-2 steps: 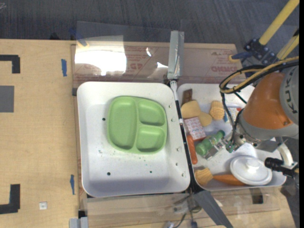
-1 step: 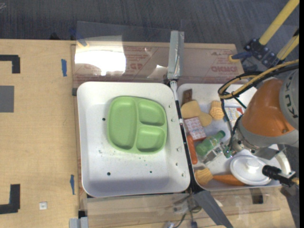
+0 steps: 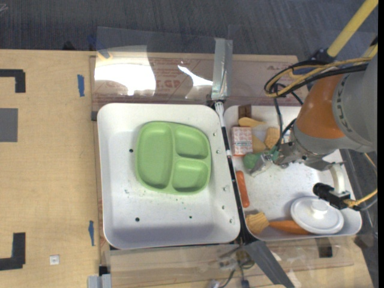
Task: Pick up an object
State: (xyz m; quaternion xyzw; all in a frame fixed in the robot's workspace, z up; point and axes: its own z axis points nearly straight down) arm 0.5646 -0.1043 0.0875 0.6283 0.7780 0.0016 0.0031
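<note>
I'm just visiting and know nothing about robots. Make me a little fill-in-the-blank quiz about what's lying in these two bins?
1. The green divided plate lies in the ____ bin as the camera sees it.
2. That plate has ____ compartments.
3. The round lid in the right bin is coloured ____.
4. The gripper reaches into the ____ bin.

Missing words: left; three; white; right

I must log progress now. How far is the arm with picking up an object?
Done: the arm has reached into the right bin, the gripper low among small items near a green object. In hand: nothing visibly lifted. Left: grasp and raise one. The green divided plate lies in the left bin.
</note>
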